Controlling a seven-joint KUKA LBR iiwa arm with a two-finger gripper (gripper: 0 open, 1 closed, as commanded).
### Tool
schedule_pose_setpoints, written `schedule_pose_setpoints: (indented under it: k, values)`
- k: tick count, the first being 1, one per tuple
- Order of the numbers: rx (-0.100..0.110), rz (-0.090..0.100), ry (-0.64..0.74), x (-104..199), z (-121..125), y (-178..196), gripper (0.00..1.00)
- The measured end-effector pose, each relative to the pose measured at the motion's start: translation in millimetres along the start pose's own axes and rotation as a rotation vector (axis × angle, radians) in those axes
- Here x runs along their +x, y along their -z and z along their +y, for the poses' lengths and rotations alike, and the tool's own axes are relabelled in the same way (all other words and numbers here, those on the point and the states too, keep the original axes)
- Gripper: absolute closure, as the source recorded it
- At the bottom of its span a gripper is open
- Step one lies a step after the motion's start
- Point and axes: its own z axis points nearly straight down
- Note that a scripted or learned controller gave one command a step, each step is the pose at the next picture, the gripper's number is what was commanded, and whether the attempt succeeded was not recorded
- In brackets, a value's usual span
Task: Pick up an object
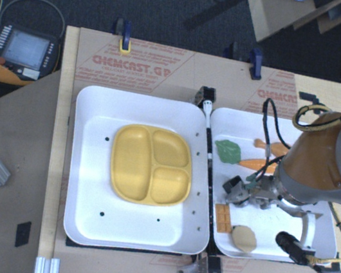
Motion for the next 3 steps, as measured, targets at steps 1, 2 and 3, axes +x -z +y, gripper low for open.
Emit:
schedule_pose_setpoints:
  k: [1,2,3]
  values:
    - [-0.007,-0.002,-0.001,0,1,14,1.0]
    - [-0.012,-0.004,0.0,-8,4,59,1.0]
    - [-0.015,-0.005,0.002,-13,6,122,1.0]
